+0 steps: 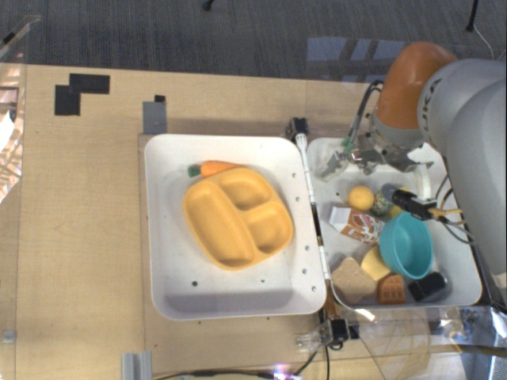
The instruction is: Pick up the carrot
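Pick not yet made: the carrot (215, 167) lies in the left bin (170, 291) near its far edge, touching the yellow divided plate (238, 216), while the gripper (352, 155) hangs over the right bin (467, 287), jaw state indeterminable

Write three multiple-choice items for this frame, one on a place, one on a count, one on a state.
1. Where does the small orange carrot with a green top lie?
A. In the teal bowl
B. In the left white bin, beside the yellow divided plate
C. On the bare bench

2. How many compartments does the plate have?
A. Three
B. One
C. Six

3. Where is the two-finger gripper?
A. Over the carrot
B. Above the right white bin
C. On the floor

1 B: the carrot lies at the plate's upper edge.
2 A: ridges split it in three.
3 B: it hangs far from the carrot.
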Robot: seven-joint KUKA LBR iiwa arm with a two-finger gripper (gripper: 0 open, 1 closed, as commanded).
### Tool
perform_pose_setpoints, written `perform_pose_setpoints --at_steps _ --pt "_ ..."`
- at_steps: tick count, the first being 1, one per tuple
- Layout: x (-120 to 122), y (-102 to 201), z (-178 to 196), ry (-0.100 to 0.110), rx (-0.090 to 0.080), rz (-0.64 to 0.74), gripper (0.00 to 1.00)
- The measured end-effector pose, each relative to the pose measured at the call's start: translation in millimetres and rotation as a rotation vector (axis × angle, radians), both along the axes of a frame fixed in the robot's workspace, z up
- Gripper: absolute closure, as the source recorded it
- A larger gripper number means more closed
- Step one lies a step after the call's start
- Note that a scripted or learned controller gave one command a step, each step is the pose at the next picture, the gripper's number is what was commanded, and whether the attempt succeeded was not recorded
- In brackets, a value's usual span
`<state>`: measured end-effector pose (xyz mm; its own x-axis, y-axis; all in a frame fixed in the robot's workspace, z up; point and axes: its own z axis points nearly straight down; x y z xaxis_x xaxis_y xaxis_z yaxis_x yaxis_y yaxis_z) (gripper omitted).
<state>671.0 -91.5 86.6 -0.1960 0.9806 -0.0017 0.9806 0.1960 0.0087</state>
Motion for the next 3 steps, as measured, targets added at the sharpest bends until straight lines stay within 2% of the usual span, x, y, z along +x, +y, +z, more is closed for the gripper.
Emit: perform_pose_setpoints --at_steps 1,2,3 --pt "-70.7 -47.4 1.4 -0.001 -0.004 0.123 0.0" --pt "-66.1 -43.4 14.7 -0.014 -0.003 0.125 1.0" --pt "-126.3 35.1 102.1 -0.004 0.003 -0.008 1.0"
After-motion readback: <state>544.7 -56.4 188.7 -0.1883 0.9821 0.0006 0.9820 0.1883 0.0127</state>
